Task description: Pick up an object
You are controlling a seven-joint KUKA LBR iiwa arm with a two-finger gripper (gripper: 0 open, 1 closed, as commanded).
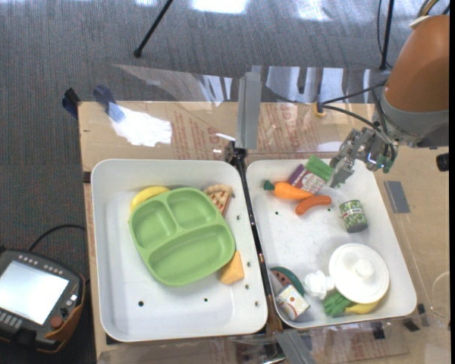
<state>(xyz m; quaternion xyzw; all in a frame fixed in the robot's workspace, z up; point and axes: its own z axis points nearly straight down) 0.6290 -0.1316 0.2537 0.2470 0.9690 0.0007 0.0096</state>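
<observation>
Nothing was yet picked up: the tool point(347, 165) hung with fingers parted and empty above the right bin's point(400, 237) far edge, just beside the toy carrot point(291, 191) lying there.

One fixed camera, high above the surface point(174, 131), angled down. Left bin point(110, 279) and right bin point(398, 264) both in frame, mid-distance. Floor beyond. Arm point(417, 74) enters from right.

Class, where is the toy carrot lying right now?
The carrot lies in the right bin, near its far left corner, beside the sausage.
</observation>
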